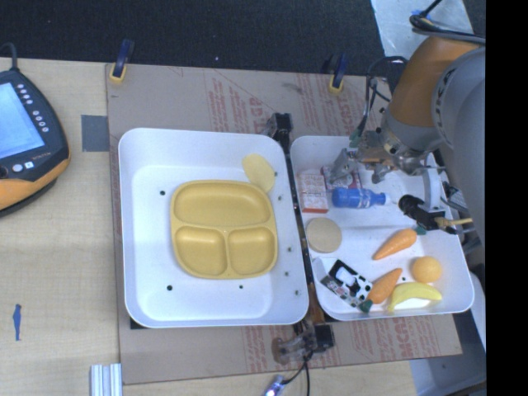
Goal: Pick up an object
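Yellow tray (223,238) sits in the left bin (140,221), not in play. Over in the right bin (462,291), the blue bottle (356,197) lies on its side just below the gripper (351,165). Looks like the approach step, nothing grabbed yet; can't tell how the pincer's set. Next it needs to drop and straddle that bottle.

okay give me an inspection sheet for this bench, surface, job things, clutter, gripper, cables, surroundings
Surface: cardboard sheet on a wooden bench, clamped at the back, bearing two white bins.
Job's things: right bin holds blue bottle, two carrots, orange ball, banana, round tan disc, red-printed packet, black-and-white piece.
Clutter: left bin holds yellow divided tray and a yellow chip.
Gripper: gripper above the bottle; fingers' state unclear.
Cables: black cables along the arm.
Surroundings: teach pendant at left.
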You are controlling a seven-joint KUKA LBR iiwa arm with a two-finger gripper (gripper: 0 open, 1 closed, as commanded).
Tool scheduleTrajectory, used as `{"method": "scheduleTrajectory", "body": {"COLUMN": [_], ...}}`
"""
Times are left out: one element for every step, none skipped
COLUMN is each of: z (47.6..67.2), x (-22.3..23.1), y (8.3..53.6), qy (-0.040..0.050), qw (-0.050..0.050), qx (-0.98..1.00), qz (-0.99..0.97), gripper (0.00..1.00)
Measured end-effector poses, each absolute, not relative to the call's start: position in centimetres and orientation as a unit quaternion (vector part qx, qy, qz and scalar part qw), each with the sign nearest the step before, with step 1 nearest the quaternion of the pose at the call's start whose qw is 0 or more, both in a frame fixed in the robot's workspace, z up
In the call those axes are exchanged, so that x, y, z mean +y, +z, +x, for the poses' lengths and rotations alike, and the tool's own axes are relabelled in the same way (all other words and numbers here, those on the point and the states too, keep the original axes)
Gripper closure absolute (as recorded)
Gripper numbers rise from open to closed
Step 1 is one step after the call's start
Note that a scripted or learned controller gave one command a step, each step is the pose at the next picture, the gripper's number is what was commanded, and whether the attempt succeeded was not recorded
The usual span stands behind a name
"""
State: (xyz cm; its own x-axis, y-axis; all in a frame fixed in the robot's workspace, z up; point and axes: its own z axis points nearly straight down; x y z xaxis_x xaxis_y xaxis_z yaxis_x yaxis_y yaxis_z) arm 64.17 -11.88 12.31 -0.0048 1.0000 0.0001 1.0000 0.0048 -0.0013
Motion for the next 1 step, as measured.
{"method": "scheduleTrajectory", "body": {"z": [54.71], "x": [-12.23], "y": [9.26], "qy": [0.0020], "qw": [0.002], "qx": [-0.709], "qz": [-0.705], "gripper": [0.00]}}
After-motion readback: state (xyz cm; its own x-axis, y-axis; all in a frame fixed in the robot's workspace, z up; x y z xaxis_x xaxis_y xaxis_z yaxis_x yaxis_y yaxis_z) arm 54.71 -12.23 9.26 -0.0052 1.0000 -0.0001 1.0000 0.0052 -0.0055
